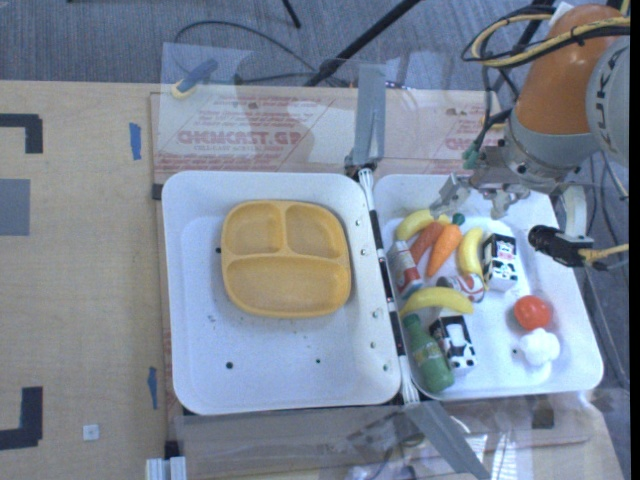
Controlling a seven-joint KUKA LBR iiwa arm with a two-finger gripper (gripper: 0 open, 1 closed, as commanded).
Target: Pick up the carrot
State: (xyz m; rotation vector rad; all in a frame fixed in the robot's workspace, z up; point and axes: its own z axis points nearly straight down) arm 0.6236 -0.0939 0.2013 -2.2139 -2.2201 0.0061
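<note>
Carrot [443, 249] lies lengthwise near the right bin's [580, 338] far edge, just below the empty, spread-open gripper [478, 190].

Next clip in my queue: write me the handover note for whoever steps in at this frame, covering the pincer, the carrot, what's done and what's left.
Pincer: hovering over the far edge of the right bin, nothing between its fingers; open or shut is unclear from this angle.
Carrot: lying in the right bin, far-left part, just below the pincer, wedged between a second, redder carrot-like piece on its left and a banana on its right. Another banana touches its top end.
Yellow divided plate: in the left bin.
Done: arm brought near the carrot.
Left: descend, grip the carrot, lift it free of its neighbours.
</note>
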